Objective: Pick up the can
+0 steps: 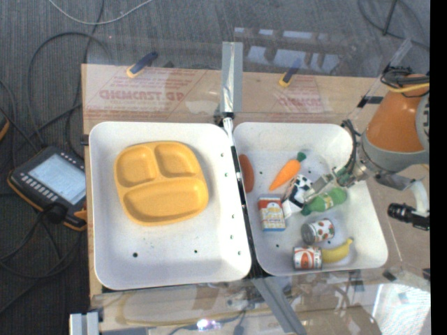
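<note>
Can (pixel 306 258) is what I'm after: it lies on its side in the right bin (pixel 260 253), well below my gripper (pixel 334 181) and a little left, touching a banana (pixel 338 250). I judge it stiff, light and smooth, likely to roll; I'd pinch across its round body. A second spotted can (pixel 318 230) sits between. Whether the gripper is open I cannot tell. The bin's near wall crowds the can; open floor lies to its left.

Left bin (pixel 105 257): yellow divided tray (pixel 162 182). Right bin (pixel 370 246): can (pixel 306 258), banana (pixel 336 250), carrot (pixel 285 174), green bottle (pixel 325 201), tool (pixel 334 180) above.
</note>
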{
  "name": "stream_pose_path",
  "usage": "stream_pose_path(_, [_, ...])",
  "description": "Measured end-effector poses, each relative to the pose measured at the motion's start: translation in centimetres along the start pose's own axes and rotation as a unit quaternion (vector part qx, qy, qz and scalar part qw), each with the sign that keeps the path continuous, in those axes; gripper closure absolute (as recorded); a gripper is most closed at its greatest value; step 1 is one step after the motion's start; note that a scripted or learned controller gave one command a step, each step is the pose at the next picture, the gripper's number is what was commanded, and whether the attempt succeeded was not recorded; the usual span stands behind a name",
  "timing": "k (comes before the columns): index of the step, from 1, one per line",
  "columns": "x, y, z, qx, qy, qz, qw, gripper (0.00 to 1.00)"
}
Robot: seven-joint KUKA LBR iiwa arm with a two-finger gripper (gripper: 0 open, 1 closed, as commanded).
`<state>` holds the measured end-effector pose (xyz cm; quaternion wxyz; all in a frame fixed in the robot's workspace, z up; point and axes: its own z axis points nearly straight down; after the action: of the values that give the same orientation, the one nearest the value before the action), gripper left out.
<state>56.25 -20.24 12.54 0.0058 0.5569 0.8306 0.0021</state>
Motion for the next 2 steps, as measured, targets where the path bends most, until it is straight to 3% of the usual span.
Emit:
stream_pose_path(1, [0.1,-4.2,3.2,-0.005,0.0,0.04,0.9992,0.0])
stream_pose_path(2, [1.7,1.7,3.6,0.001,-0.001,0.258,0.9661,0.0])
